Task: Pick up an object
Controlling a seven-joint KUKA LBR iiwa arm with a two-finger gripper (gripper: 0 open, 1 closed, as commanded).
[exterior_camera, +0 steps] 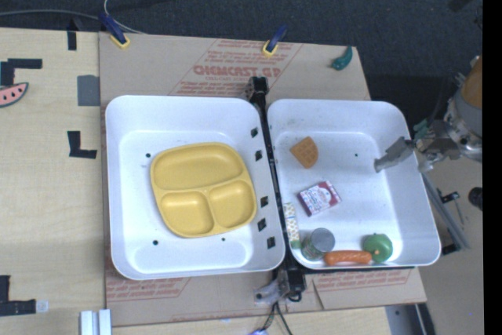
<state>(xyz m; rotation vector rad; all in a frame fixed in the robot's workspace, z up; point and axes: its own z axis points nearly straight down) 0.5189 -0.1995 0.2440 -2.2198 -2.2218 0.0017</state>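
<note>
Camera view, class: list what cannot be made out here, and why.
- Gripper: small and blurred over the right bin's rim; open or shut unclear.
- Arm: cut off by the right edge.
- Packet: print too small to read.
- Can: partly hidden by the carrot.

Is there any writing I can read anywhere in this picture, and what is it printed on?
"CHEMCAST GP", in red, upside down from this view: on the cardboard sheet under the bins.
Smaller red print along the cardboard's front edge: too small to read.
Red and white packet in the right bin: has printing, too blurred to read.
Patterned strip by the bin divider: marks too small to read.
</note>
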